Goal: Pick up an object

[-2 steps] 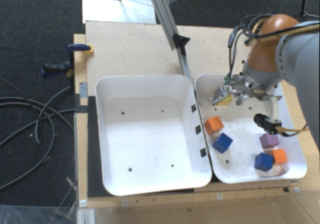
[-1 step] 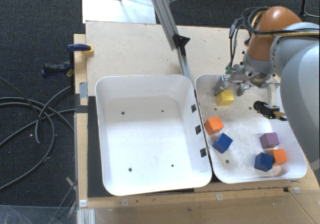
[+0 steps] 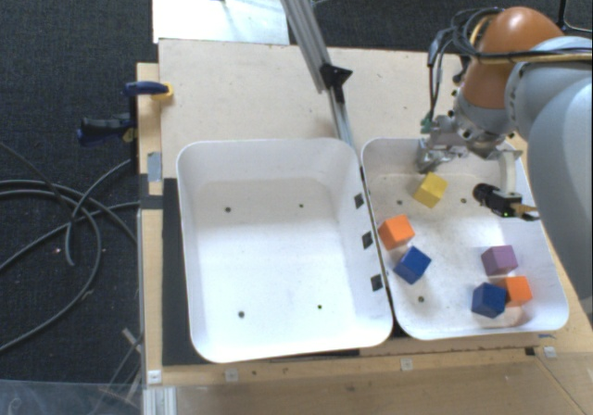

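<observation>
dark blue cube (image 3: 488,300) near the front rim, end effector (image 3: 434,161) above yellow cube (image 3: 430,190)

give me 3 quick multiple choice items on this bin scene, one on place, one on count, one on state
1. Where do the cubes lie?
A. right bin
B. left bin
C. the carpet

2. How many orange cubes are there?
A. none
B. two
C. four

3. How does the yellow cube stand?
A. stacked on a blue cube
B. alone on the bin floor, below the pincer
C. outside the bins

Key: 1 A, all lie in the right bin. 2 B, one orange cube, another. 3 B, the yellow cube lies apart, just under the pincer.
</observation>
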`<state>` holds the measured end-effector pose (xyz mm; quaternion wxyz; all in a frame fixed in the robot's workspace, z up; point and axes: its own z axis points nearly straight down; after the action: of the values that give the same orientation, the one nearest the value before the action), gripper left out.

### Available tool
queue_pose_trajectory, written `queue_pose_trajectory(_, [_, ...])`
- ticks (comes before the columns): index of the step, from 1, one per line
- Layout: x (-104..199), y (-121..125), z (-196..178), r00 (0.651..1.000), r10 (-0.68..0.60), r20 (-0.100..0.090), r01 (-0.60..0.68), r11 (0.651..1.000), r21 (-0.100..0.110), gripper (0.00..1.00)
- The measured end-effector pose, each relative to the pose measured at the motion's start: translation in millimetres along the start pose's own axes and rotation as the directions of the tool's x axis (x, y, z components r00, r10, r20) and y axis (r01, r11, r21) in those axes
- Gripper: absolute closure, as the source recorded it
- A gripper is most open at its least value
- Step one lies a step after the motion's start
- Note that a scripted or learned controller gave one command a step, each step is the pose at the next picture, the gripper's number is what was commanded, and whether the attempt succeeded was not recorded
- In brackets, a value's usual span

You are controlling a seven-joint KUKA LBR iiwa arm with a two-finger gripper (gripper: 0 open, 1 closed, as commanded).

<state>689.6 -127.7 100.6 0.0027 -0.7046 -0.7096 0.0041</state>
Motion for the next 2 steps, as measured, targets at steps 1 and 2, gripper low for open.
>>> queue_pose_trajectory(1, [1, 0, 0, 1.000, -0.003, 0.000, 0.003, 1.000, 0.000, 0.00])
queue_pose_trajectory(2, [-21, -29, 11, 1.000, 0.007, 0.000, -0.007, 1.000, -0.009, 0.00])
